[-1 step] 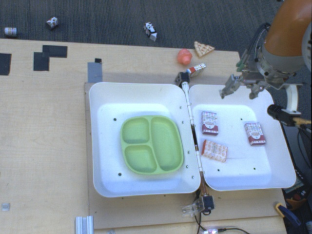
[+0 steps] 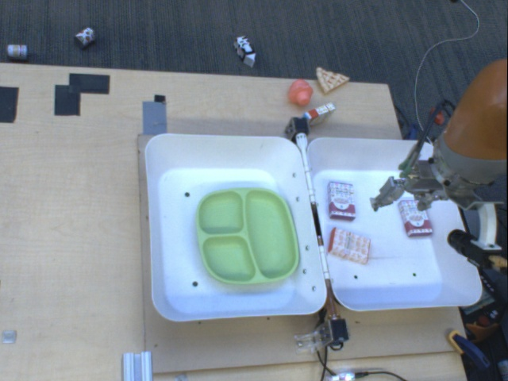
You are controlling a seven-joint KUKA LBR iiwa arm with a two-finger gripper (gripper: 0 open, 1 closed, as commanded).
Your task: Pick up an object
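Three small packets lie in the right white bin (image 2: pixel 444 288): a red-and-white box (image 2: pixel 341 200) near its left wall, a second red-and-white box (image 2: pixel 416 218) toward the right, and a flat orange-red packet (image 2: pixel 349 245) in front. My gripper (image 2: pixel 406 196) hangs over the right part of this bin, just above and left of the second box. Its fingers (image 2: pixel 386 193) are spread open with nothing between them. The arm's orange band (image 2: pixel 481 121) covers the bin's far right corner.
The left bin (image 2: pixel 171 213) holds a green divided plate (image 2: pixel 246 236). Behind the bins on the bench lie a red ball (image 2: pixel 300 92), a pizza-slice toy (image 2: pixel 332 78) and a small tube (image 2: pixel 321 112). Cables run by the bench's right edge.
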